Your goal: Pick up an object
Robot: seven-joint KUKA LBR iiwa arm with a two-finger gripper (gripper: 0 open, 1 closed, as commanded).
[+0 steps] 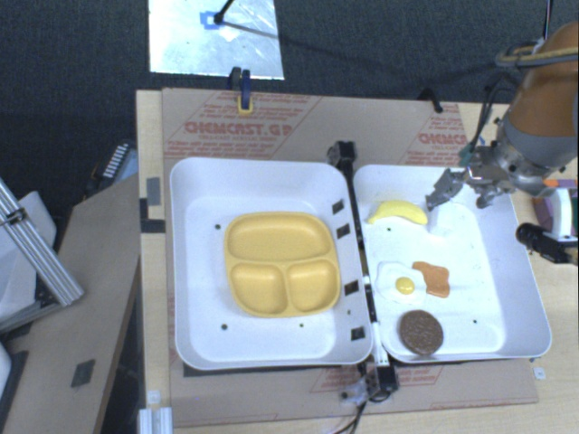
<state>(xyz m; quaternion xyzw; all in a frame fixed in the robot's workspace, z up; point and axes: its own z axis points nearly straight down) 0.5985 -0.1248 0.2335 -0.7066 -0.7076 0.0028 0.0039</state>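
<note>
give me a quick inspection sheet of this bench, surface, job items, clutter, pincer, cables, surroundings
surface: cardboard sheet under two white bins; left bin, right bin.
job's things: in the right bin, a banana at the back left, a fried egg with a brown-orange piece beside it, a brown round patty at the front.
clutter: yellow divided tray in the left bin.
grippers: pincer low over the back of the right bin, just right of the banana, nothing between its fingers.
cables: thin dark line across the floor behind the bench; wires at the front edge.
surroundings: dark carpet, a shiny sheet, a yellow clamp.
</note>
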